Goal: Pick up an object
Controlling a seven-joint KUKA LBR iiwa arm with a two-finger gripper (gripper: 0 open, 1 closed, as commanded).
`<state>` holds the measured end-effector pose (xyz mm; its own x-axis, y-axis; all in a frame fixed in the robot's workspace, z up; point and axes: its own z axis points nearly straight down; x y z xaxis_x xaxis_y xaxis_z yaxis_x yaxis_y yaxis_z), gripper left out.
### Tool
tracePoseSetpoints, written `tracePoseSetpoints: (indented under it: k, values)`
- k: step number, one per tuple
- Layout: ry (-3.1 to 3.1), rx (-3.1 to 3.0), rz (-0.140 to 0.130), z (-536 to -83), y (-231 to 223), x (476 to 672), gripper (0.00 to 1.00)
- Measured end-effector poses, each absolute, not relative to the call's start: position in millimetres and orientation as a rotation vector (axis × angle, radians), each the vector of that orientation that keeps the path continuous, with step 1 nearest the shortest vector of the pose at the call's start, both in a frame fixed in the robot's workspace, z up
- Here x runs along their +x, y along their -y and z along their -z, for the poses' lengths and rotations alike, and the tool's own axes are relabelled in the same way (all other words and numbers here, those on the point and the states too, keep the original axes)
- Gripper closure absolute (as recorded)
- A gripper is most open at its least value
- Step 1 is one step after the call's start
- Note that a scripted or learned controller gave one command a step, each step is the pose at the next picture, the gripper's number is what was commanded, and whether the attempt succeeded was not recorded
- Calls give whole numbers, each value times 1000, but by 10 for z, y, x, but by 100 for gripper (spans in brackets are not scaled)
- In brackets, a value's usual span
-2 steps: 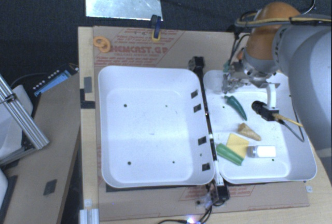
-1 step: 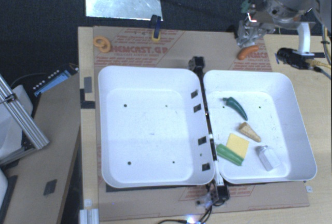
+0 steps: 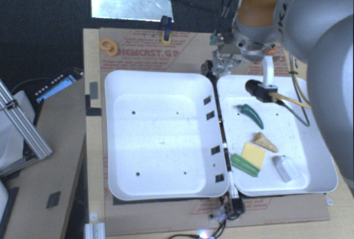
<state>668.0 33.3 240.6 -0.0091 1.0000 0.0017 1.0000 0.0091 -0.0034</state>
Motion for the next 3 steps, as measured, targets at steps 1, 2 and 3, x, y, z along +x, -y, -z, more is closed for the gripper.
tracePoseSetpoints:
  k: [1,2,3]
  values:
    - [2242,-2214,24,-3809,-1109,6696,100]
    - [2229,-2217,4,-3817,-1302,6688,100]
    - [2232,-2219,13,-4699,-1193,6687,100]
